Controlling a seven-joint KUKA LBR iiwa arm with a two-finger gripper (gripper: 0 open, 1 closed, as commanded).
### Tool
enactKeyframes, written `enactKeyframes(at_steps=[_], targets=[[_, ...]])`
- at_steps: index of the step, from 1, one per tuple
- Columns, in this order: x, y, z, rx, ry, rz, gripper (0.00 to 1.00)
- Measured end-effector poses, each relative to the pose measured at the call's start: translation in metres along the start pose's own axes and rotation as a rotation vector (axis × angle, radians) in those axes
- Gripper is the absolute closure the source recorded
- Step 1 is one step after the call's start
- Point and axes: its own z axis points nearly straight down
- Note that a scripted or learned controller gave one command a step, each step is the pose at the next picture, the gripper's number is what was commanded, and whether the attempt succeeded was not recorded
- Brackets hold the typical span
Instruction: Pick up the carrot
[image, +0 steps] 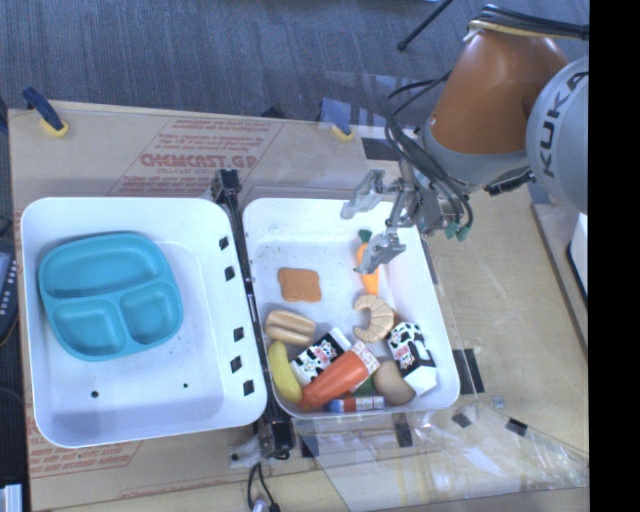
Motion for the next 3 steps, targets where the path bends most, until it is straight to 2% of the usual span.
enactKeyframes(at_steps=[1, 2, 3], targets=[[-0.018, -0.046, 0.143, -0.007, 0.013, -0.017, 0.00], [-0.034, -0.041, 0.185, -0.005, 0.005, 0.031, 0.00], [0.043, -0.066, 0.177, 0.000, -0.025, 0.156, 0.00]])
